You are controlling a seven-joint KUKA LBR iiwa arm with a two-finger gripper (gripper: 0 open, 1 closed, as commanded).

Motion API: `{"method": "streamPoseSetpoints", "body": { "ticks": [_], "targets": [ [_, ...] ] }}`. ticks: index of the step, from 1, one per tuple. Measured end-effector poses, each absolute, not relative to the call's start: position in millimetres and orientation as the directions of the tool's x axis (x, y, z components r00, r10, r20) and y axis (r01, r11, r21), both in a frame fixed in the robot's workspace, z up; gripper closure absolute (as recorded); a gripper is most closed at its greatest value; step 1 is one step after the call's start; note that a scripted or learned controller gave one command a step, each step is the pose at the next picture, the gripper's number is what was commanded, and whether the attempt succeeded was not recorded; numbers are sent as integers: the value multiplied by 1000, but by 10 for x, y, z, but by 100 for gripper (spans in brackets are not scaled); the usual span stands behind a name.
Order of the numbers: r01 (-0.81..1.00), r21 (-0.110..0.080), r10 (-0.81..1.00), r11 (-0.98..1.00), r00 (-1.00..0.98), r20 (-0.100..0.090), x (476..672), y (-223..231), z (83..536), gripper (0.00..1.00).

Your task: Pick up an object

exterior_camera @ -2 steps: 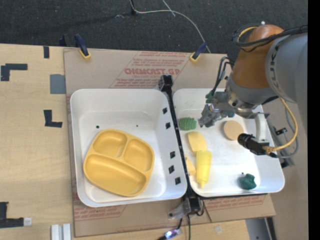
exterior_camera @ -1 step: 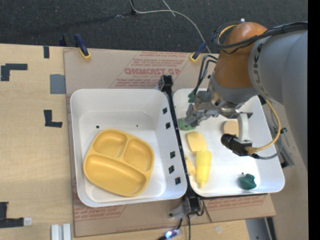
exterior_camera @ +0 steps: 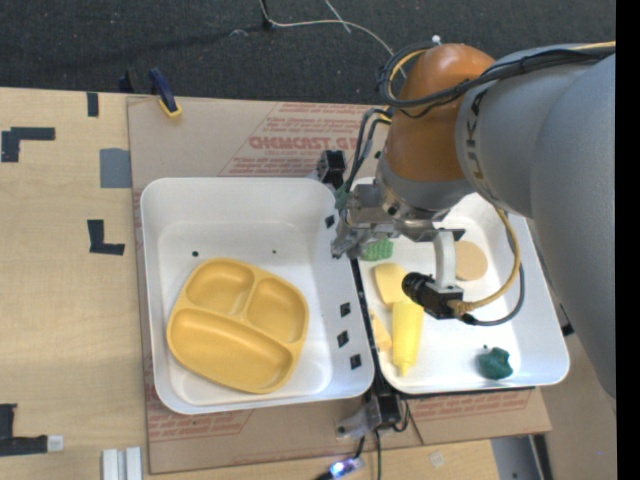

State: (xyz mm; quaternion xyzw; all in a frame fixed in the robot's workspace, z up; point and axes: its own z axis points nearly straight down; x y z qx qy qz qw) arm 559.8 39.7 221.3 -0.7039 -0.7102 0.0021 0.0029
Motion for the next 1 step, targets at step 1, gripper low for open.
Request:
{"method": "streamPoseSetpoints", "body": {
  "ticks": [1],
  "targets": [
    [1000,-9,1000,8,-8,-1,5479,928,2091,100]
  ]
}}
